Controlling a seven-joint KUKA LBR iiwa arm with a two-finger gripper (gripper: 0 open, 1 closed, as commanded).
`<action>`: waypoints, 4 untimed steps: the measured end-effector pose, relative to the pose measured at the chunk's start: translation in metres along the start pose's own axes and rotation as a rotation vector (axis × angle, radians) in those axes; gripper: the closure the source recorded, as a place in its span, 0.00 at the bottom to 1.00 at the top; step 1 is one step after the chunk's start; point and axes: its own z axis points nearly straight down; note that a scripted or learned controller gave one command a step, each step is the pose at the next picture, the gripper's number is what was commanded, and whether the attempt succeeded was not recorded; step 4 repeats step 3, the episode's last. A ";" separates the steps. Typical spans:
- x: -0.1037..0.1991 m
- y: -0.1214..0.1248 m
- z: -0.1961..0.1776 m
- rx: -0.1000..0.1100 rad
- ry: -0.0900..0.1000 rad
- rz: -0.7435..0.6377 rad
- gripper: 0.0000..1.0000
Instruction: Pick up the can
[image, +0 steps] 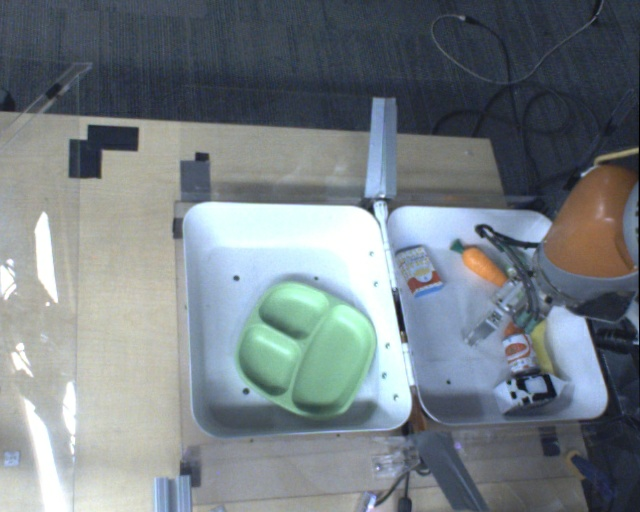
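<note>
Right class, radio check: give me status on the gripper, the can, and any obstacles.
Gripper low in right bin. Can lying just beside it, ungrasped. Carrot, yellow item crowding close.

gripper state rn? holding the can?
Gripper: over the right bin, beside the can; nothing visibly held, and open or closed cannot be told.

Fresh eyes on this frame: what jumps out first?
The big green divided tray lying in the left bin. Next, the arm's orange band at the right edge, with the hand down in the right bin among a carrot, small carton and red-and-white can.
</note>
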 end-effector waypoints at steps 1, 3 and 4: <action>0.034 -0.042 0.008 0.000 -0.005 -0.189 0.00; 0.031 -0.018 -0.001 0.000 -0.004 -0.215 1.00; 0.031 -0.018 -0.001 0.000 -0.004 -0.215 1.00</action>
